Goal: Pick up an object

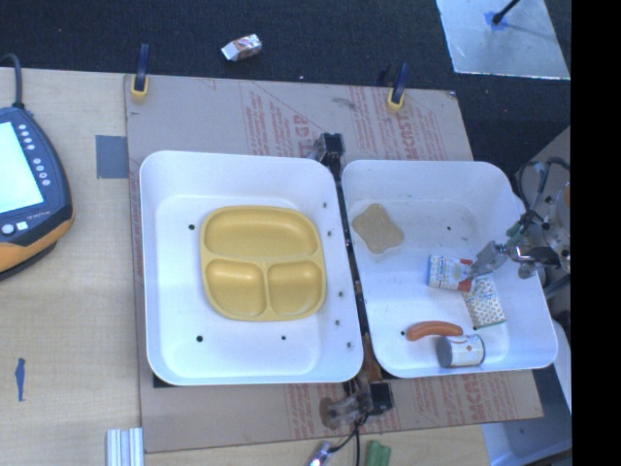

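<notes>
The gripper is reaching in over the right bin, its tip sitting at the right end of a small white tube-like pack and just above a patterned sachet. Whether the jaws are spread or clenched cannot be told at this size, and nothing is showing between them, so I am not counting anything as held.

Taking the white pack as the landmark: the sachet is lying just to its lower right, nearly touching it; a tan, flat, soft-looking pad is resting up and to its left, apart from it; an orange sausage-shaped thing is lying below it, and a small grey-and-white can is lying on its side just below that, near the bin's front wall. Well to the left of the pack, the left bin is holding a yellow divided tray.

The pack is looking like the likeliest target. It is probably light and fairly stiff, with a smooth skin that may be slipping under a shallow pinch; closing across its short width near the middle seems the safest hold. The sachet is likely thin and floppy, hard to lift off the floor.
</notes>
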Tool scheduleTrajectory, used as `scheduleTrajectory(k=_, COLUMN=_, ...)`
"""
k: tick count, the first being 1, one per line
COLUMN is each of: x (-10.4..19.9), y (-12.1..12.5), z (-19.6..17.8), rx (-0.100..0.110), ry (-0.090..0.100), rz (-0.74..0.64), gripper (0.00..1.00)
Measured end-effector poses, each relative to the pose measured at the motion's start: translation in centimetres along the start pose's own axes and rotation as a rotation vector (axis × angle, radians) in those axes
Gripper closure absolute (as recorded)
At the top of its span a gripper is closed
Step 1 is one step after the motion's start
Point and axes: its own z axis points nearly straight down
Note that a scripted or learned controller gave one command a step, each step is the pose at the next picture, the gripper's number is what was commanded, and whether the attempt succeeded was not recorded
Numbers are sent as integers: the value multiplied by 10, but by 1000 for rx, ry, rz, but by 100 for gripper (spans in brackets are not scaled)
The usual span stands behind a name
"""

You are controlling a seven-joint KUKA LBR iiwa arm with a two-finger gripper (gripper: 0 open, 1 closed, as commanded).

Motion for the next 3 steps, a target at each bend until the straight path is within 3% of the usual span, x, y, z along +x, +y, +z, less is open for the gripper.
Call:
scheduleTrajectory(k=1, x=15, y=29, z=72, rx=-6, ry=-1, rz=-3, gripper=0)
scheduleTrajectory(k=2, x=13, y=32, z=57, rx=-14, ry=-4, rz=-6, gripper=100)
scheduleTrajectory(k=3, x=81, y=90, z=-35, rx=1, ry=2, rz=-1, gripper=100)
